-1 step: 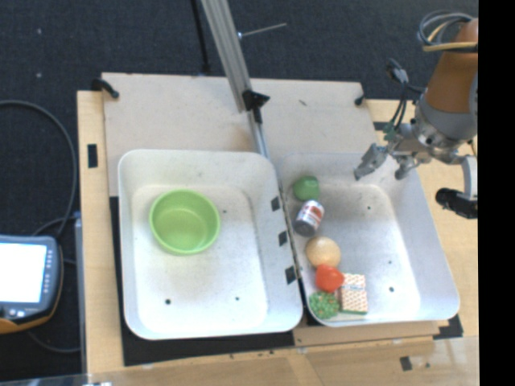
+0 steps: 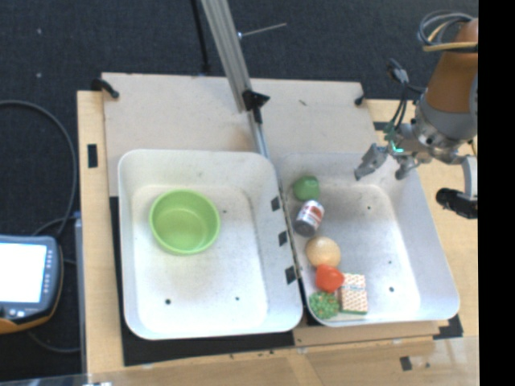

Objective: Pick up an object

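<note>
My gripper [image 2: 385,166] hangs over the far rim of the right bin [image 2: 402,240], fingers spread open with nothing between them. Along that bin's left wall lie a green ball [image 2: 305,187], a small red-and-white can [image 2: 309,216], a pale yellow ball [image 2: 323,252], a red-orange object [image 2: 328,278], a green leafy piece [image 2: 323,304] and a pink-and-white checked block [image 2: 354,293]. All these things sit to the left of and nearer than the gripper.
The left bin [image 2: 241,296] holds a green bowl [image 2: 185,221]. A slanted aluminium pole [image 2: 232,55] rises from between the bins at the back. A tablet-like screen [image 2: 24,276] sits off the bench at left.
</note>
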